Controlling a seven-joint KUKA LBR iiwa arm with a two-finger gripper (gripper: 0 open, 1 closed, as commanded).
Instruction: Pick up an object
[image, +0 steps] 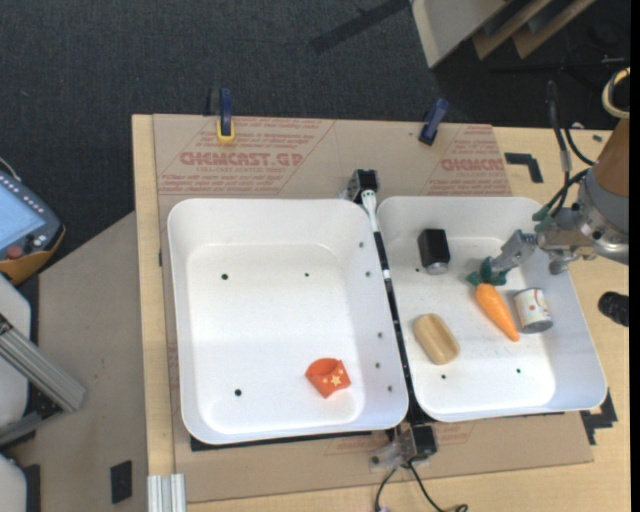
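In the right bin (500, 390) lie several objects: a black block (433, 249) at the back, a tan bread-shaped piece (436, 338) near the divider, an orange carrot (498, 310) with a green top, and a small white can (532, 309) touching the carrot's right side. A single orange-red block with a star (328, 377) sits in the left bin (260, 300), toward the front. My gripper (497, 265) reaches in from the right and hangs low over the right bin, with its tip right at the carrot's green top. Nothing is visibly held.
The two bins meet along a raised middle rim (385, 300). They rest on a cardboard sheet (300, 150) held by two blue clamps (224, 108) at the back. Cables run behind the arm at the right.
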